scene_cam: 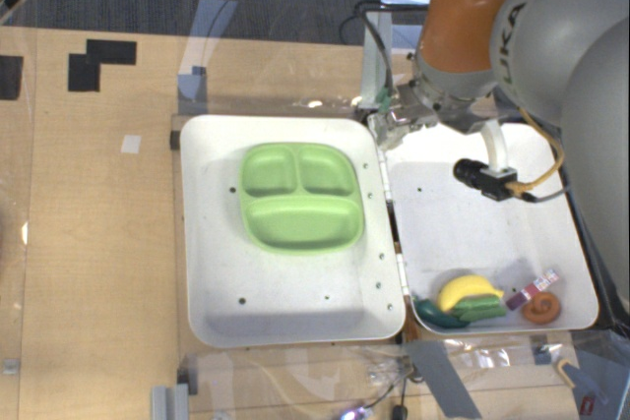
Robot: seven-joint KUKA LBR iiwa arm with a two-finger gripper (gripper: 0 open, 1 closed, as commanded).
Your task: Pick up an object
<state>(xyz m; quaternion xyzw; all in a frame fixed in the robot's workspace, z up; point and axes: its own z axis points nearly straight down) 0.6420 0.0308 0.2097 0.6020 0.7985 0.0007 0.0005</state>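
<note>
While the gripper (394,118) sits at the far left corner of the right bin (566,211), whether it is parted or closed I cannot tell. Best target: the yellow banana (468,290) along the near edge, beside the green vegetable (463,312), approached squarely from above.
</note>
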